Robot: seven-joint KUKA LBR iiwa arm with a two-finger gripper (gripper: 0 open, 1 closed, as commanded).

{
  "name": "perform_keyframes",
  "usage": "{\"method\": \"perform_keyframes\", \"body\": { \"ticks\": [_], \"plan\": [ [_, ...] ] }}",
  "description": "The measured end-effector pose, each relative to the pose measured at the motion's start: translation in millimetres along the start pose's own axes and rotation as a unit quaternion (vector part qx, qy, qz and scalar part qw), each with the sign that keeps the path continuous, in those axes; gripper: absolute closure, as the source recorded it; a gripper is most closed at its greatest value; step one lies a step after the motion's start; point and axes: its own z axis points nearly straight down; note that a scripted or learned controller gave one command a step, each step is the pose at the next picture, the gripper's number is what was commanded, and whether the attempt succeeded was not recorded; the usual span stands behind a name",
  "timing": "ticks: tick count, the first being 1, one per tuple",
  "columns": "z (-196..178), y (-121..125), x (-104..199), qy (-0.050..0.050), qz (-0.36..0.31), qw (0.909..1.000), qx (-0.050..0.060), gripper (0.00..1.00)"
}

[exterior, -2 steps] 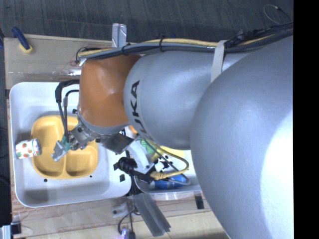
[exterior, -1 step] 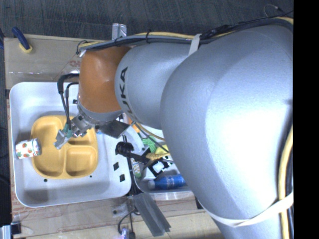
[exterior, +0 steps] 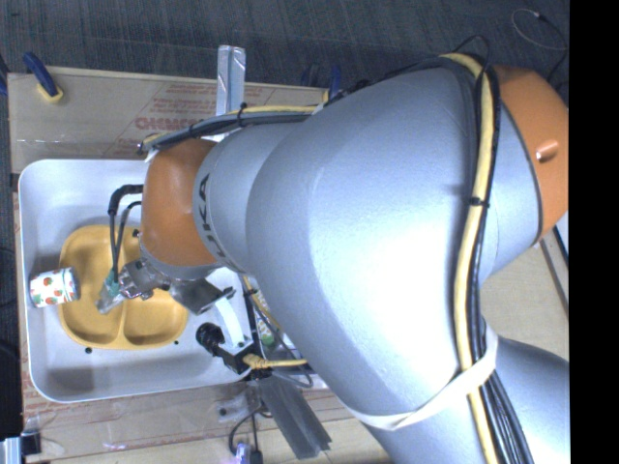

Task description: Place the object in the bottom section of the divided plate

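Observation:
A yellow divided plate (exterior: 89, 259) lies in the left white bin (exterior: 44, 187). A small white cup with coloured dots (exterior: 52, 287) rests on its side at the plate's left edge. My gripper (exterior: 114, 293) hangs low over the plate's middle, just right of the cup, near the ridge between sections. The grey arm with its orange band (exterior: 172, 206) covers the plate's right side and much of the bin.
A cardboard sheet (exterior: 164, 109) lies behind the bin, with a blue clamp (exterior: 44, 75) at its far left corner. Black cables and a fitting (exterior: 218, 341) hang near the bin's front right. Bare bin floor shows at the front left (exterior: 68, 370).

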Motion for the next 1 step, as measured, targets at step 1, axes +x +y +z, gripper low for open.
{"method": "perform_keyframes", "body": {
  "ticks": [1],
  "plan": [
    [-99.1,-84.9,-130.3,0.001,-0.044,0.999,0.003,0.0]
  ]
}}
